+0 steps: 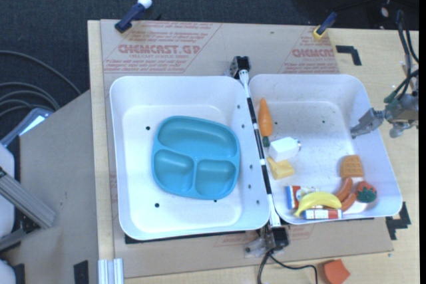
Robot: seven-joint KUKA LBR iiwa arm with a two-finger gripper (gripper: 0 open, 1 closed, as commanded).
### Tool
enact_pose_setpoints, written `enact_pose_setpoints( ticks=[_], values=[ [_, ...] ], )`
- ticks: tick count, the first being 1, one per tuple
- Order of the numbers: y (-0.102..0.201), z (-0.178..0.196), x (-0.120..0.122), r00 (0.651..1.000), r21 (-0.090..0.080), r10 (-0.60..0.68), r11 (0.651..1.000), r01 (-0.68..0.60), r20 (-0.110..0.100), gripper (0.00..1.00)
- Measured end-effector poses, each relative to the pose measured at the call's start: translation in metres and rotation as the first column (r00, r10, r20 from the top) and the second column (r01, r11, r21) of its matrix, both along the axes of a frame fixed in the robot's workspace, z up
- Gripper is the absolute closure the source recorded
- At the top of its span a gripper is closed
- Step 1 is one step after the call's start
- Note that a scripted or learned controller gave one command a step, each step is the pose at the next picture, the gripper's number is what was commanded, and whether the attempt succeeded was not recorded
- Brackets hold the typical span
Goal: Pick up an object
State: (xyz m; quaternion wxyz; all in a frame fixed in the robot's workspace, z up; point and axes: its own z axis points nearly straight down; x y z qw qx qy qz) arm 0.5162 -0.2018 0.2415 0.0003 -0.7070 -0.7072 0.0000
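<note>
Reaching in over the outer rim of the right-hand shallow white plastic bin (383, 163), the grey metal hand (373, 122) sits low at that bin's edge; whether its fingers are apart or together cannot be told, and nothing shows between them. All the small toy foods lie in this bin, on its smooth, lightly speckled floor. Nearest the hand, just below it, is a tan, square, waffle-textured cracker piece (351, 165), and further down from that a reddish-brown glossy sausage (344, 188) beside a round red tomato with a green top (365, 192). A curved, smooth yellow plastic banana (317, 201) lies across a flat red, white and blue printed packet (313, 204) at the bin's near corner. Well across the bin from the hand, against the far wall, a slim orange carrot-shaped piece (265, 116) stands along the divider; below it are a white boxy block (283, 145) and a pale yellow wedge of cheese (281, 169), close together. Beyond the divider, the second white bin (126, 143) holds a matte sky-blue plate with three rounded compartments (196, 157). Both bins rest on a table topped with a brown printed cardboard sheet (166, 43).
</note>
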Motion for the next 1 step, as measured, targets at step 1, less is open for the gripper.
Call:
enact_pose_setpoints(
  ticks=[1],
  values=[
    [-0.0187,-0.1455,-0.0268,1.0,0.008,0.002,1.0,-0.002,-0.007,0.0]
  ],
)
